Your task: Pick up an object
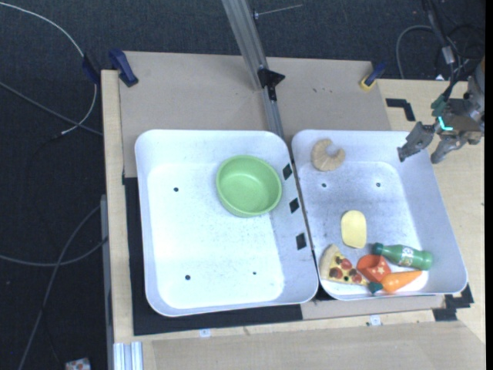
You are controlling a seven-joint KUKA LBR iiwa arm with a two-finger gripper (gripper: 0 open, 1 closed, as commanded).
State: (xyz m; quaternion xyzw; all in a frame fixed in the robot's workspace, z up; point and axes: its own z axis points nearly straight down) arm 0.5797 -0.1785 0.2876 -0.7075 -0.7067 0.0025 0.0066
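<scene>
My gripper [426,149] hangs at the right bin's far right rim, fingers spread open and nothing between them. In the right bin [431,206] lie a tan croissant-shaped piece [328,154] at the back, a pale yellow lump [353,228] in the middle, and at the front a pizza slice [340,267], a red pepper [373,268], a green bottle [404,255] and an orange carrot [402,281]. A green bowl [248,185] sits in the left bin [177,237].
A slanted metal pole [250,45] runs down to the gap between the bins. Blue clamps [123,68] and a yellow clamp [373,74] hold the cardboard bench top. Cables trail at the left and top right.
</scene>
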